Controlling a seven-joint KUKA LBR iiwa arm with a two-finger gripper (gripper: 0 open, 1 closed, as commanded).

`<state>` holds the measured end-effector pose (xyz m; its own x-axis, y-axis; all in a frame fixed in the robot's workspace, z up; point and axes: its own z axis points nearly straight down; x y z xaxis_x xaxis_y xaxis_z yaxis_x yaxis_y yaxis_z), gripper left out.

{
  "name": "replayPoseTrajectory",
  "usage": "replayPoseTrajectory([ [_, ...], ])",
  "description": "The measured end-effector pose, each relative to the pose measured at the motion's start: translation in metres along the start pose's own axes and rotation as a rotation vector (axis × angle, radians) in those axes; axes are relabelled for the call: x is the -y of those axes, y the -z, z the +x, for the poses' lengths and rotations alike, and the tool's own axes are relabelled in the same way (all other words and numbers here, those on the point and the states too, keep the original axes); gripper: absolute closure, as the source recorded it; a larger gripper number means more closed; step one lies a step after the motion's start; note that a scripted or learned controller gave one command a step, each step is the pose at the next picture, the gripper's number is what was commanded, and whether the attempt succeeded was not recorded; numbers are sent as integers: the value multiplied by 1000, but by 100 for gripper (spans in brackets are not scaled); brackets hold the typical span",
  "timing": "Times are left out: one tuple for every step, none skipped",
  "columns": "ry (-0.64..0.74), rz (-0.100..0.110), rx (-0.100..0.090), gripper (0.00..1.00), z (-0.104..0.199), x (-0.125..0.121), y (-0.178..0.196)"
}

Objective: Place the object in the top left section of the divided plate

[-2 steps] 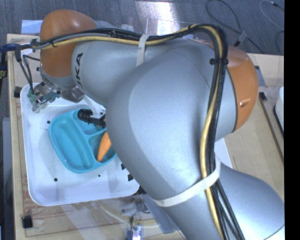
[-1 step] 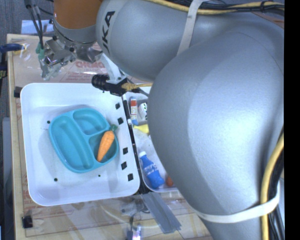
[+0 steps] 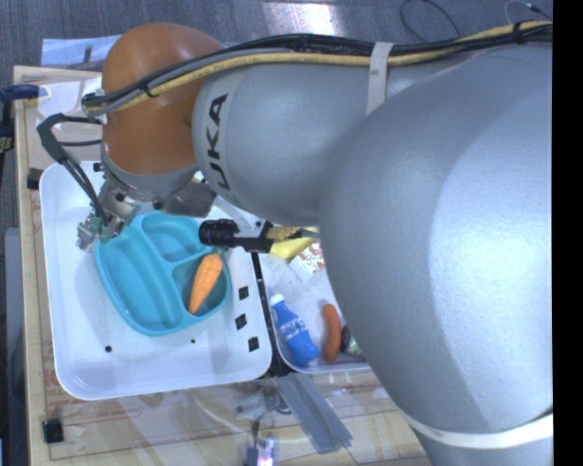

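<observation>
Currently, the grey arm [image 3: 389, 163] fills the right and upper part of the frame, with its orange band [image 3: 154, 95] at upper left above the left bin [image 3: 73, 289]. The gripper [image 3: 102, 223] sits below the orange band, at the upper left edge of the blue divided plate [image 3: 141, 289]. Whether it is released, clenched or grasping something cannot be told, because the wrist covers most of it.

The divided plate lies in the left bin, at centre left of the frame. An orange carrot [image 3: 206, 282] rests in the plate's right-hand compartment, tilted, with its narrow end toward the bottom of the frame. The carrot is apart from the gripper, with the plate's other compartments between them.

The right bin [image 3: 284, 355] shows at lower centre, just beside the left bin, largely covered by the arm. It contains a blue bottle [image 3: 291, 328], an orange-red item [image 3: 330, 330] just right of the bottle, and a yellow item [image 3: 293, 248] near its upper end. A black cable [image 3: 68, 163] loops over the upper left corner of the left bin.
</observation>
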<state>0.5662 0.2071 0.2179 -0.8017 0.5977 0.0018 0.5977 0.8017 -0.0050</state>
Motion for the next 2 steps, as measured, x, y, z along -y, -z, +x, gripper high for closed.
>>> replayPoseTrajectory([
  [120, -5, 4, 100, -35, -41, 77],
  [-399, 2, -1, 100, 32, 11, -96],
])
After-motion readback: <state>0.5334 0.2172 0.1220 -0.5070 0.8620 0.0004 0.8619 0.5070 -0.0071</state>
